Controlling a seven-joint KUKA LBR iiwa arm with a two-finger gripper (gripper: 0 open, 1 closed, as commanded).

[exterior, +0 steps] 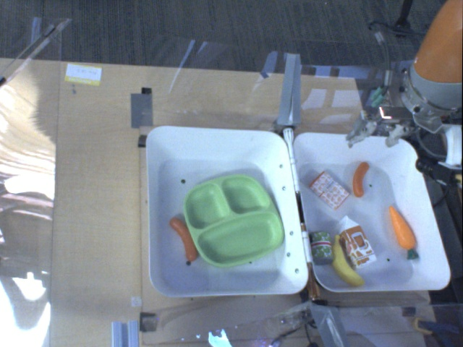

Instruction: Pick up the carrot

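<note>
Over the right white bin's (pixel 427 266) far rim | my pincer (pixel 375 132) hung spread apart, holding nothing | tapered orange carrot with green stub (pixel 401 228) lay near right wall | pickup not yet begun

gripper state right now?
Gripper: open, holding nothing, above the right bin's far rim; the carrot lies in that bin.

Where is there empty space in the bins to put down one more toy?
Left bin: bare floor along the back wall behind the green plate, and the front right corner. Right bin: a bare patch mid-floor between the checkered packet, the carrot and the carton. Its front left corner is crowded with can, banana and carton.
</note>
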